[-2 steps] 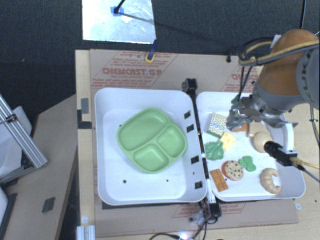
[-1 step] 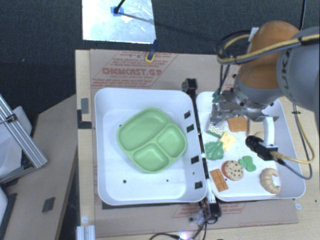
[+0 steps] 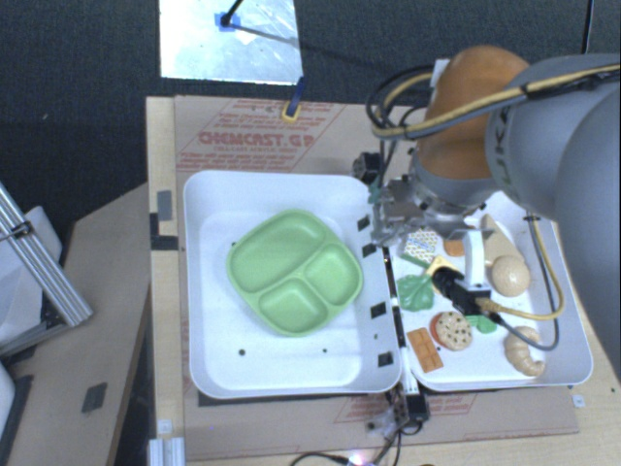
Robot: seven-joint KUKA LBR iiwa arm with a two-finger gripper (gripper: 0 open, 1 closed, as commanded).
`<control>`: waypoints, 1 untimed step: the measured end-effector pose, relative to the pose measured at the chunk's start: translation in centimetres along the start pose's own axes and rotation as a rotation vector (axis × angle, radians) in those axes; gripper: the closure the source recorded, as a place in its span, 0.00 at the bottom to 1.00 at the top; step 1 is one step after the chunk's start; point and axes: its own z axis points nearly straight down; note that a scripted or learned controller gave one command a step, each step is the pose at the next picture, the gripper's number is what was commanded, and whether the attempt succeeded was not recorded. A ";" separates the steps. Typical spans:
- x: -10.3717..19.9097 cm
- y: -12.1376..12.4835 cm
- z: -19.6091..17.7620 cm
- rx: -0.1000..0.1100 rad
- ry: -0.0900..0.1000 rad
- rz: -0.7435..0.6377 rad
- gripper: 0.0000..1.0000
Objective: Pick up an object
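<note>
Cardboard-topped tabletop (image 3: 243, 134), two white bins side by side, arm hanging over the right one.
Hovering above the upper left of the right bin (image 3: 572, 357), claw (image 3: 419, 223) too hidden under the wrist to tell its state. Lying below it: green leaf (image 3: 415, 291), cookie (image 3: 452, 330), orange block (image 3: 424, 349), egg (image 3: 510, 275), croissant (image 3: 524, 349). Resting in the left bin (image 3: 209, 260): green divided plate (image 3: 293, 272). Best choosing one piece lying apart, centring over it, descending straight.
</note>
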 end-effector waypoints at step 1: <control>3.5 1.8 0.0 -0.003 0.000 0.001 1.00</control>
